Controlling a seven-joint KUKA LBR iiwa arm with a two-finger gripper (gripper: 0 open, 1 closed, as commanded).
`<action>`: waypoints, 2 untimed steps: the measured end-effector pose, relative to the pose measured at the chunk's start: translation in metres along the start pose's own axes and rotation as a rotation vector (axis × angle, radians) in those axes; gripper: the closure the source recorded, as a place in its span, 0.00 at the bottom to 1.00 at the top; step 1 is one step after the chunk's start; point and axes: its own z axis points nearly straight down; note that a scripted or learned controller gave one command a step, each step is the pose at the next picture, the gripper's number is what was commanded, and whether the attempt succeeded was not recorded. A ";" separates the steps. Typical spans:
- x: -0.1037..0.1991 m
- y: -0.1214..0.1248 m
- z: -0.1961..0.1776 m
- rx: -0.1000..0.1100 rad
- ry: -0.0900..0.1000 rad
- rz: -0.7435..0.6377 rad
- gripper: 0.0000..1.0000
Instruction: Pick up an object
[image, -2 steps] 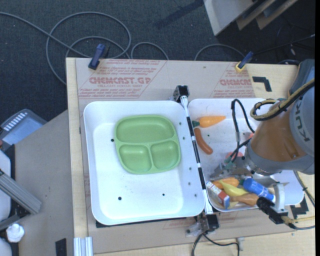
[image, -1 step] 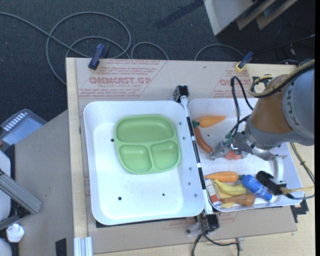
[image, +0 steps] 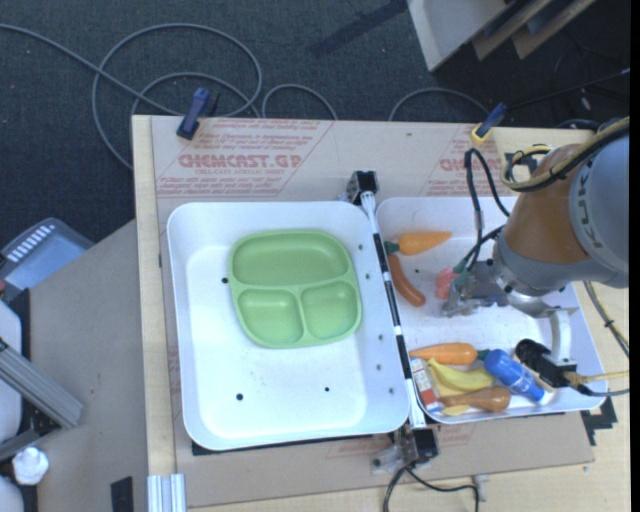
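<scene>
My gripper (image: 458, 300) is down low in the right bin (image: 500, 212), near its middle. A small red piece (image: 443, 285) lies just at its left side, touching or almost touching it; I cannot tell whether it is held. A brown-orange sausage (image: 406, 281) lies further left by the bin's wall. An orange carrot (image: 424, 241) sits at the bin's back left. Along the front lie another carrot (image: 446, 353), a yellow banana (image: 458, 378), a blue bottle (image: 514, 374) and a brown sausage (image: 482, 401).
The left bin (image: 200, 330) bears a green divided plate (image: 296, 286). The arm's orange band and grey wrist (image: 548, 235) cover the right bin's right half. A blue clip (image: 194, 112) lies on the board behind the left bin.
</scene>
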 end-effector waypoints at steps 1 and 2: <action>-0.037 0.025 -0.062 0.000 0.000 -0.001 1.00; -0.082 0.003 -0.091 0.000 -0.001 0.000 1.00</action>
